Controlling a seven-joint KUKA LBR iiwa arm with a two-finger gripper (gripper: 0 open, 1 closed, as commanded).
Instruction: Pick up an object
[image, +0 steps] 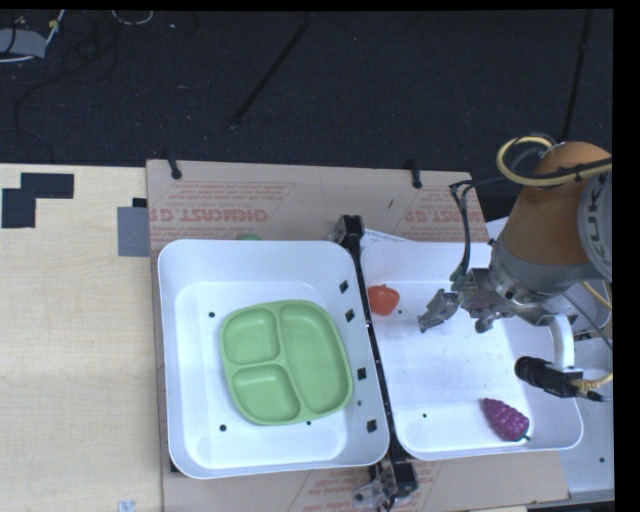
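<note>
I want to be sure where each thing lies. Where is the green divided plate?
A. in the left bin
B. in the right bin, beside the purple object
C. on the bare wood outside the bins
A: the green divided plate lies flat on the floor of the left bin.

A robotics test lab, seen from above: a pale wood counter (70, 340) carries a flattened cardboard sheet (260, 205) with two shallow white bins (190, 290) clamped side by side on it. A grey industrial arm with an orange band (555, 205) reaches in over the right bin, trailing exposed cables (525, 150). Black tape markers (35, 197) sit on the counter, and loose wires cross the dark floor (300, 80) behind
</note>
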